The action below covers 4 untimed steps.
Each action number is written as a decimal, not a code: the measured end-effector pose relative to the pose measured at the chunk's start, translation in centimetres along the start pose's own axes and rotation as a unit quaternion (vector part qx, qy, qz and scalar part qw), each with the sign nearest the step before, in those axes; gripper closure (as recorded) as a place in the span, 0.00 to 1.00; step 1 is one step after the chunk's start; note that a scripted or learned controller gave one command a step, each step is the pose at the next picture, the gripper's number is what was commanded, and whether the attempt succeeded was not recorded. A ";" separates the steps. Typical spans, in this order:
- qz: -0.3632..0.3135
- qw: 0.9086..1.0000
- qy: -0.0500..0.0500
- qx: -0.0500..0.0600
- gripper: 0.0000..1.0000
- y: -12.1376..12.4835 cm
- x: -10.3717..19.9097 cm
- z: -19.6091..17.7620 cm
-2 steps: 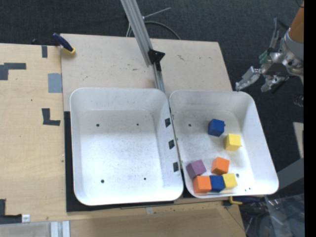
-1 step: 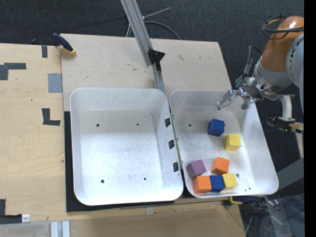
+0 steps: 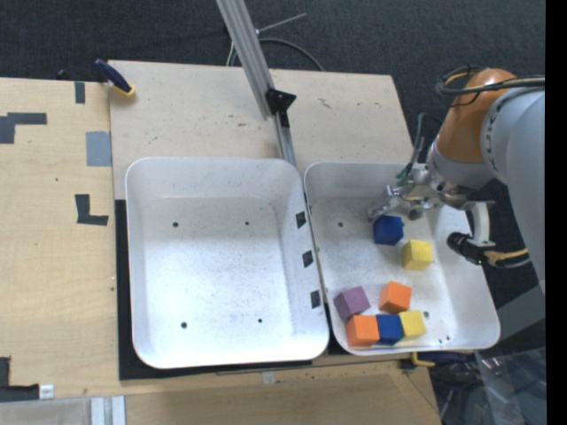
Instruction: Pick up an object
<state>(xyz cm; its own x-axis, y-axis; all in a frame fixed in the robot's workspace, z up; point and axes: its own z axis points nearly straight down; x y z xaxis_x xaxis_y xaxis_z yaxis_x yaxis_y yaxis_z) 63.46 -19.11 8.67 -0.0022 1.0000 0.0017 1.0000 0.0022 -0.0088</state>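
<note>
My gripper (image 3: 400, 204) hangs over the back half of the right bin (image 3: 344, 242), at the end of the grey arm with the orange band (image 3: 467, 122). A dark blue cube (image 3: 387, 229) sits directly under it, touching or nearly touching the gripper's tip; whether it is gripped is unclear. A yellow cube (image 3: 416, 254) lies just to the front right of it. Near the bin's front edge lie a purple cube (image 3: 352, 301), an orange cube (image 3: 395, 296), and a row of orange (image 3: 361, 329), blue (image 3: 389, 328) and yellow (image 3: 412, 323) cubes.
The left bin (image 3: 221, 264) stands beside the right one, sharing a middle wall. A slanted metal pole (image 3: 252, 51) crosses above the back of the bench. A small blue-and-yellow item (image 3: 115, 77) lies at the bench's far left corner.
</note>
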 end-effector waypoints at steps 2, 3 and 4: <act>0.001 1.000 -0.001 -0.003 0.00 -6.1 2.5 -0.4; 0.000 1.000 0.000 -0.003 0.00 -7.1 6.1 -0.4; 0.000 1.000 0.000 -0.003 1.00 -7.1 6.0 -1.4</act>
<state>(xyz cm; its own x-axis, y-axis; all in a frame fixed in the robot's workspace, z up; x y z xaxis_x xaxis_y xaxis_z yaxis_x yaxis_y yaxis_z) 56.37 -13.17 10.12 -0.0024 1.0000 0.0012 1.0000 0.0024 -0.0033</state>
